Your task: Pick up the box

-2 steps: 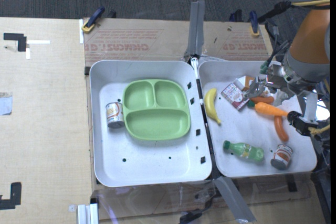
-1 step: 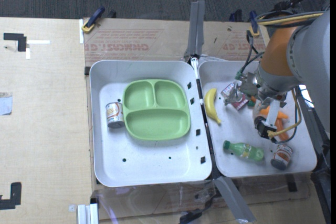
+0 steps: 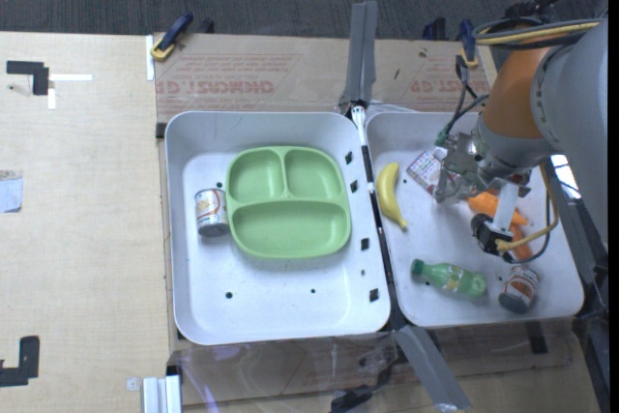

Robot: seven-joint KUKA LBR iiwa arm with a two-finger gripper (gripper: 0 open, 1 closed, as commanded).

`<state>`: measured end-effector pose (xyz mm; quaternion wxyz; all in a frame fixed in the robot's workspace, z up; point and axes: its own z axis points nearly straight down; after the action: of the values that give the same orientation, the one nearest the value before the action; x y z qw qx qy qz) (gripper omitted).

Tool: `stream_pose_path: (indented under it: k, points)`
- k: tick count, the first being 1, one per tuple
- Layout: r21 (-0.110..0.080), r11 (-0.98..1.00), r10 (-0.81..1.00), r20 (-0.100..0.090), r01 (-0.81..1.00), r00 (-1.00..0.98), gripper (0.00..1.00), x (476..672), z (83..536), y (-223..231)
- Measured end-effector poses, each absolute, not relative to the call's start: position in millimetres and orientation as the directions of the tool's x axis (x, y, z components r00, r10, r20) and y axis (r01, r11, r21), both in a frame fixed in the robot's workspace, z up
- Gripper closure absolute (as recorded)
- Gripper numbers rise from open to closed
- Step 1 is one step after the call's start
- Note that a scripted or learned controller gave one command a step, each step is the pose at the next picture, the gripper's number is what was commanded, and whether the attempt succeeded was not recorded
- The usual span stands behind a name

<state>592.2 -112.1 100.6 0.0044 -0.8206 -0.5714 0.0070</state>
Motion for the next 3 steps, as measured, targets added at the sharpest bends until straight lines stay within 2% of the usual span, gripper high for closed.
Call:
stream_pose_path:
  k: [1,2,3]
  points:
    - [-0.015,-0.347,0.938,-0.007,0.938,0.347,0.00,592.1,101,-112]
    - [-0.006,-0.183,0.983,-0.001,0.983,0.183,0.00,602.1,88,-147]
    - [-0.006,-0.253,0.967,-0.002,0.967,0.253,0.00,645.2,88,-118]
